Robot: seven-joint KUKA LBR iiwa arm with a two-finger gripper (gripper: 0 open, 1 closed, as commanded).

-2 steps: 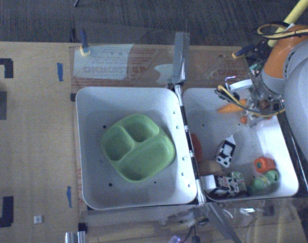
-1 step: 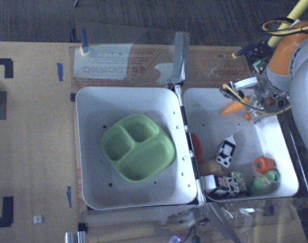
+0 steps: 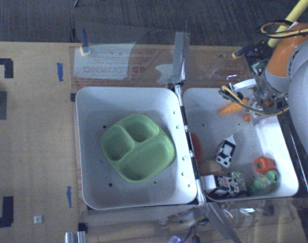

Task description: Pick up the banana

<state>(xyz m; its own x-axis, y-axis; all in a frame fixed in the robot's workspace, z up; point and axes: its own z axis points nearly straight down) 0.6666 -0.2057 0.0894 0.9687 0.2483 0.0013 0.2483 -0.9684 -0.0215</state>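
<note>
My gripper [image 3: 251,104] hangs over the far right corner of the right bin [image 3: 275,135], under the grey arm with its orange band. An orange carrot-like piece [image 3: 228,108] lies just to the gripper's left, and a small orange bit [image 3: 246,117] sits below it. Nearer the front lie a black-and-white patterned item [image 3: 225,152], a tan rounded thing [image 3: 210,166], a red piece [image 3: 195,146] against the left wall, a printed box [image 3: 229,183], a green item [image 3: 265,181] and an orange-red item [image 3: 264,163]. I cannot tell which of these is the banana.
The left bin [image 3: 93,110] holds a green divided plate [image 3: 137,147]. A metal divider [image 3: 180,65] stands between the bins at the back. The wooden bench [image 3: 32,151] stretches to the left, with black corner marks.
</note>
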